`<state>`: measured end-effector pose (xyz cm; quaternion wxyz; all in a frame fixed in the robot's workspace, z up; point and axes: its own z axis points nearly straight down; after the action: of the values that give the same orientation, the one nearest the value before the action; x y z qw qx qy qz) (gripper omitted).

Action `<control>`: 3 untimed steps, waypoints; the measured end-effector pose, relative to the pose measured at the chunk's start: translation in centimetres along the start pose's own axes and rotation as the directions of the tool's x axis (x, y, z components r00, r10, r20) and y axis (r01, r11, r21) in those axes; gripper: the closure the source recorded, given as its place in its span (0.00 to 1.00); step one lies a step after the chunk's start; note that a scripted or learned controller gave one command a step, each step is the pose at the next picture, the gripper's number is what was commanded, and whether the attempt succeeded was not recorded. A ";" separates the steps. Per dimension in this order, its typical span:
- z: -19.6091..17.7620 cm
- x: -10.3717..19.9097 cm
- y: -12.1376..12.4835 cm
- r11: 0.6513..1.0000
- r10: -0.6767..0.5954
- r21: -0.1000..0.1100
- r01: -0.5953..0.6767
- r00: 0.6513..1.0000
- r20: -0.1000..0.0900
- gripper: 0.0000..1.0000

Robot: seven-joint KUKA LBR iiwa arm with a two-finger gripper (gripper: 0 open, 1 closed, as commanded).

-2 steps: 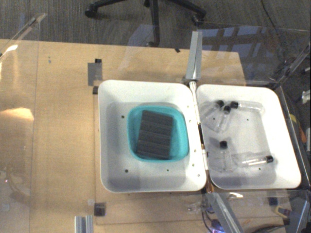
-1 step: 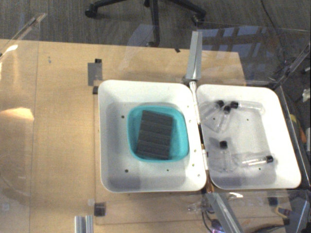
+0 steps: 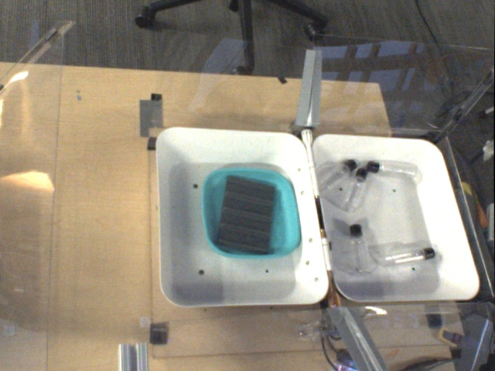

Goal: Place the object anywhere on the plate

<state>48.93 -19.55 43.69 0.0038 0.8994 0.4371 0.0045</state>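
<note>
A teal square plate sits in the left white bin, a little right of its middle. A dark grey ribbed foam block lies flat on the plate, long side running front to back. In the right white bin lie several clear plastic vials with black caps: two near the back left, one in the middle, and one lying on its side toward the front right.
A grey metal post rises at the back between the two bins. Small black brackets mark the bench near the left bin's back corner. An office chair base stands on the carpet behind the bench.
</note>
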 end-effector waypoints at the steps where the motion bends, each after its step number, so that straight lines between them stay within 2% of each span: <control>1: 0.0 0.1 0.0 0.992 0.129 0.001 -0.129 0.992 0.000 0.00; 3: 0.1 -0.5 0.8 0.937 0.349 0.001 -0.349 0.937 0.002 0.00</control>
<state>49.24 -20.43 43.59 0.0026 0.9627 0.2705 0.0039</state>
